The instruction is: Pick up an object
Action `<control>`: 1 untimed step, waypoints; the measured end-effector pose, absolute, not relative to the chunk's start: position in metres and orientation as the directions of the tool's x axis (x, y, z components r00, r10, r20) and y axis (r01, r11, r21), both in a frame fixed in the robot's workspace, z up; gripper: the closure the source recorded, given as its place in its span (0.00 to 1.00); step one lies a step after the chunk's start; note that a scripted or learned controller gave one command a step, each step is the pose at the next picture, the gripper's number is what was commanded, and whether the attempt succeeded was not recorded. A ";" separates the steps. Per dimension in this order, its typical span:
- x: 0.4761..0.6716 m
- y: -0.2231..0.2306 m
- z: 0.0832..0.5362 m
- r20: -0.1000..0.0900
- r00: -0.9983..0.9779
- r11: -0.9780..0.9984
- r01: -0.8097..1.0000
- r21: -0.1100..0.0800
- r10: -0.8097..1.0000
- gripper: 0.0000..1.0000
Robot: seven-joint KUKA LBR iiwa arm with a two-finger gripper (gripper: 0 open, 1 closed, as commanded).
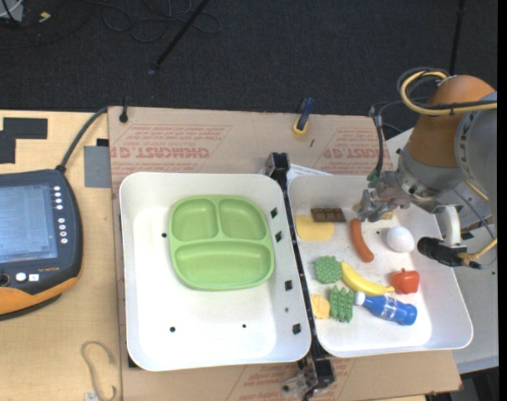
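Cardboard-lined bench under you carries two bins: the left bin (pixel 144 307) bears a green divided plate (pixel 221 242), the right bin (pixel 441 324) the toy food. Your gripper (pixel 377 206) hangs low over the sausage (pixel 361 240), beside the egg (pixel 398 239) and chocolate bar (pixel 327 215); I cannot tell its finger state. With the pieces crowded, you risk a descent that nudges the round egg away or closes on nothing.

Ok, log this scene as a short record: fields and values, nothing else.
left bin: green divided plate
right bin: toy food
near the gripper: hot dog, white egg, chocolate bar
front cluster: banana, blue bottle, red pepper, two green pieces
held item: none seen
bench left: tablet pendant
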State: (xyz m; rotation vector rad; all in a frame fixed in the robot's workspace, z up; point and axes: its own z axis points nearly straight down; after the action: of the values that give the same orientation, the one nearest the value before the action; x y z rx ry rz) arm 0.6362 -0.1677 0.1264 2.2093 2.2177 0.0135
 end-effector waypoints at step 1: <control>0.646 -0.169 0.184 -0.001 -0.001 0.001 1.000 0.003 1.000 1.00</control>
State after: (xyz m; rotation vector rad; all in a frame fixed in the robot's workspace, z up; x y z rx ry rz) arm 0.6463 -0.1694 0.1842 2.2185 2.2201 0.0025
